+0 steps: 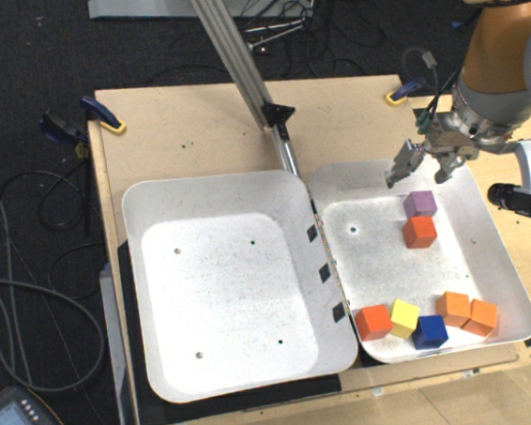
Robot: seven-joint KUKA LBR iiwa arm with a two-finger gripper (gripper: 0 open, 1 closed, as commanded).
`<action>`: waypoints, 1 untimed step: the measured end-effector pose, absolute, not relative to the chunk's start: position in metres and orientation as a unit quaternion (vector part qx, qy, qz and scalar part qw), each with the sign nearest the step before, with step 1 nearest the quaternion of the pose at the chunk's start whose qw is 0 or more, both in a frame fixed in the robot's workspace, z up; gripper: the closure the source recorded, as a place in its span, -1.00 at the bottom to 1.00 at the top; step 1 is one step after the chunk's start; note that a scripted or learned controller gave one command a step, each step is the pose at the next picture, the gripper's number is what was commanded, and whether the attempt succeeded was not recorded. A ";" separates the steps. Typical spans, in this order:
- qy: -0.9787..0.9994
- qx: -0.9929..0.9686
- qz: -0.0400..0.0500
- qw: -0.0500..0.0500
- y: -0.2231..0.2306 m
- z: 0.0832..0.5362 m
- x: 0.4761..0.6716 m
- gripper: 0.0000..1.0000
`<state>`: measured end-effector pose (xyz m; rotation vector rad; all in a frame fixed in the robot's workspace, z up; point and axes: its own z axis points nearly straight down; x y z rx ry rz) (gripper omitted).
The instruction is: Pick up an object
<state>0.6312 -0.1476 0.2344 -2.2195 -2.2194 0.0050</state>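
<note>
My gripper point(423, 168) hangs open over the far end of the right bin point(380, 266), its two fingers spread apart with nothing between them. Just below it on the bin floor lies a purple cube point(421, 203), and an orange cube point(419, 231) touches that one's near side. Along the bin's near edge sit an orange cube point(373, 321), a yellow cube point(404, 317), a blue cube point(430, 331) and two more orange cubes point(468, 312) close together.
The left bin point(221, 282) lies beside the right one, on a wooden bench. A slanted metal pole point(235, 54) rises from between the bins at the back. Clamps point(102, 115) sit at the bench's far corners.
</note>
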 end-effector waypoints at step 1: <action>-0.707 -0.708 0.002 0.002 -0.140 0.182 0.623 -1.00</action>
